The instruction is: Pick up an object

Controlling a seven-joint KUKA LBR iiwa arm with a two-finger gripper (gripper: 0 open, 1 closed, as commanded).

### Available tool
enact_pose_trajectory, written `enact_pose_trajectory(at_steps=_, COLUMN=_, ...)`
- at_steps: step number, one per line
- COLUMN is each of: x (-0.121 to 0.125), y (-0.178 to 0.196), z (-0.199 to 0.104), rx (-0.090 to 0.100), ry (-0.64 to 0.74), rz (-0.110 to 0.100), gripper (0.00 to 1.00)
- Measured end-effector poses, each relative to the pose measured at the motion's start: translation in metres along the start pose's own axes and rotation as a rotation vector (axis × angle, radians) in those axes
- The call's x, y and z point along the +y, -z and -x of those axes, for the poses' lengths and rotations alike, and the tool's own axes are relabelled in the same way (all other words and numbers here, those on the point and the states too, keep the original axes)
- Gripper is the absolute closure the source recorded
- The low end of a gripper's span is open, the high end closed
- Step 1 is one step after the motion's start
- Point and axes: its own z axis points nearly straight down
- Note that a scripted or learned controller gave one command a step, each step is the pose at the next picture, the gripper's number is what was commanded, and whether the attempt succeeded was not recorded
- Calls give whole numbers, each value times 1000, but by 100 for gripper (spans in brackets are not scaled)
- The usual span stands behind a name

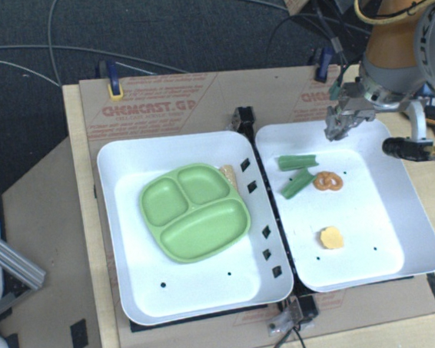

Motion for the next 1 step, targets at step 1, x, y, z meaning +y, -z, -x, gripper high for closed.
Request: enact_pose_trajectory(at_steps=1, x=1, y=27, z=0, rx=0, ry=0, rz=-1, gripper=100)
